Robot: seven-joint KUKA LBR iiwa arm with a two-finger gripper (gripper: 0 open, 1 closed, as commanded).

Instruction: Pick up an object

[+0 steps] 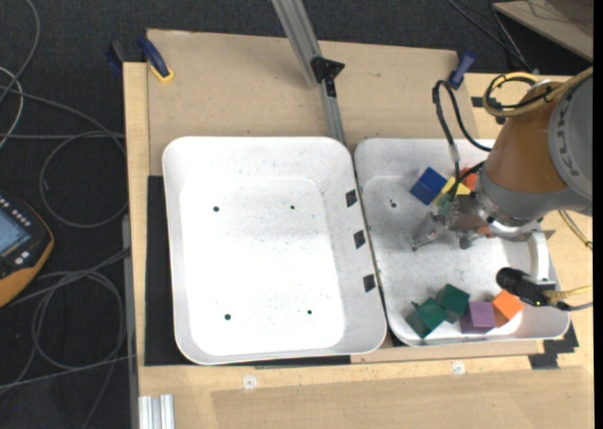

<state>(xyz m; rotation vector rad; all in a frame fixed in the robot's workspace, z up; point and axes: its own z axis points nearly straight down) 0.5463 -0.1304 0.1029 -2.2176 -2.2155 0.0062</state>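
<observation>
1. Reaching in from the right, the arm (532, 158) hangs low over the right bin (396, 262).
2. The left bin (254, 248) sits alongside.
3. Blocks cluster against the near wall: green (441, 309), purple (482, 315), orange (508, 305); a blue block (429, 184) lies farther back.
4. The gripper (443, 232) spreads wide, holding nothing, over bare bin floor.

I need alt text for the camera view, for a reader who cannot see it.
A grey and orange robot arm lowers its claw into the right white bin, near a blue block. Green, purple and orange blocks cluster at that bin's near edge, beside the left bin.
</observation>
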